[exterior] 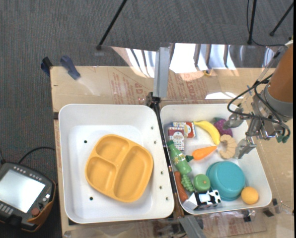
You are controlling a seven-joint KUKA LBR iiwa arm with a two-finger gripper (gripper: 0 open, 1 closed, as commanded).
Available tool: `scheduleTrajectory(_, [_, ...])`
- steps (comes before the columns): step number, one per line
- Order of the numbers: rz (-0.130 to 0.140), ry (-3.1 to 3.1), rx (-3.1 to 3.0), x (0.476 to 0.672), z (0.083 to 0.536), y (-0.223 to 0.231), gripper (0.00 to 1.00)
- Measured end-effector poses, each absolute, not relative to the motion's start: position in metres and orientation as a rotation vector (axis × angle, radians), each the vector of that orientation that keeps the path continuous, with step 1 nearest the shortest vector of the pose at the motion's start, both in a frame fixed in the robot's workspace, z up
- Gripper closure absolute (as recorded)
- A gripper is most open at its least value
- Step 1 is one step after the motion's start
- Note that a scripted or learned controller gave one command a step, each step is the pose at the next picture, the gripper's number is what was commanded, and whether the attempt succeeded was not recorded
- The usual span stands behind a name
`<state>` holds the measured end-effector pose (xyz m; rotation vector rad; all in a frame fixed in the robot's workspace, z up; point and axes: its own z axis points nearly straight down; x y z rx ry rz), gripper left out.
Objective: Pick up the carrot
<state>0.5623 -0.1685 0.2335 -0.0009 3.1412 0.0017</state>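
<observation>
Toward nine o'clock from the grey two-finger gripper (248,142), the small orange carrot with a green top (203,153) is seen lying flat, pointing at two o'clock. Nothing is held; the fingers look spread apart.

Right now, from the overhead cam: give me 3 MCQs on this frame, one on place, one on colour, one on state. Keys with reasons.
1. Where is the carrot?
A. On the yellow divided plate
B. In the right bin, between the green bottle and the beige ring
C. On the floor

2. What colour is the bowl in the right bin?
A. Teal
B. Red
C. Black

3. How does the pincer stand to the carrot?
A. Clamped on it
B. Apart from it, over the right bin's right side
C. Over the left bin

Answers:
1 B: it lies by the green bottle, left of the beige ring.
2 A: the bowl is teal.
3 B: the beige ring lies between the pincer and the carrot.
</observation>
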Motion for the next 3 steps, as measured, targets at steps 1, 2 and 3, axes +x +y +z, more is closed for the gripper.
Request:
scheduleTrajectory(1, [0.008, 3.154, 0.052, 0.568, 0.085, -0.137, 0.00])
scheduleTrajectory(2, [0.002, 3.142, 0.005, 0.577, 0.088, -0.097, 0.00])
scheduleTrajectory(3, [-0.004, 3.138, 0.080, 0.577, 0.089, -0.087, 0.00])
